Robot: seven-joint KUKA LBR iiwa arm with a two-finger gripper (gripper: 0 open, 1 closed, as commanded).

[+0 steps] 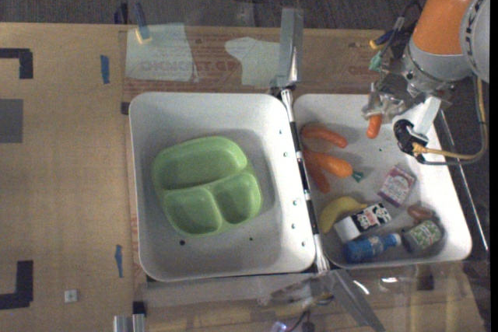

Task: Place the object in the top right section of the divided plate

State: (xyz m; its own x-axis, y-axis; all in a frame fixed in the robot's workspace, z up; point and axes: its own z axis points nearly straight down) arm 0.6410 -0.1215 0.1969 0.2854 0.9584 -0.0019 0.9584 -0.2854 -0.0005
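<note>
Clutter is grouped along the near edge of the right bin (459, 233): a blue bottle (372, 246) lying on its side, a small green tin (424, 235) just beside it, a black-and-white patterned carton (364, 219) touching a banana (341, 210), and a small brown item (421, 211) too small to be identified. A pink-and-white box (397, 185) is set slightly farther back, tilted. Three carrots are laid nearer the dividing wall: a short one (318, 178), an orange one with a green stub (333, 165), and a third (324, 136) beyond it, all loose on the bin floor as stock to be picked from. The left bin (148, 128) is occupied by a green divided plate (206, 184), seated flat and roughly centred so that its compartments are presented upward; its top right section (238, 193) is seen bare, so the delivery is judged not yet made. Farthest back, over the far right corner of the right bin, the gripper (379, 114) is held raised on the grey-and-orange arm (447, 27). A small orange carrot piece (374, 125) is seen hanging upright between the narrowly set fingers, clear of the bin floor and well apart from the plate. This piece is taken to be the task's object, lifted for carriage leftward across the divider (299, 175).
</note>
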